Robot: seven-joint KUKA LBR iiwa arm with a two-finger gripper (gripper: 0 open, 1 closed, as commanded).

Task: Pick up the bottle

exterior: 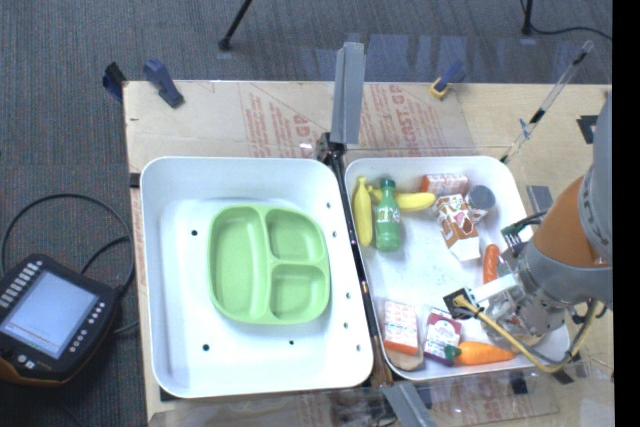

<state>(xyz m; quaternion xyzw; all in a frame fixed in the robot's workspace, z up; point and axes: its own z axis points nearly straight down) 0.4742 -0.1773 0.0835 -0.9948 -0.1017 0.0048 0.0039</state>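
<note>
Green bottle (387,215) sits unheld in the right bin (505,173), at its far left, crowded by bananas (362,212). End effector (505,315) hangs over the near right corner, well apart from it. Whether it is spread or closed cannot be determined. Pick judged not yet begun.

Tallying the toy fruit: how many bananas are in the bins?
2. One banana lies along the left wall of the right bin, left of the bottle; the other lies crosswise by its cap. The arm covers that bin's corner, so more may hide.
</note>
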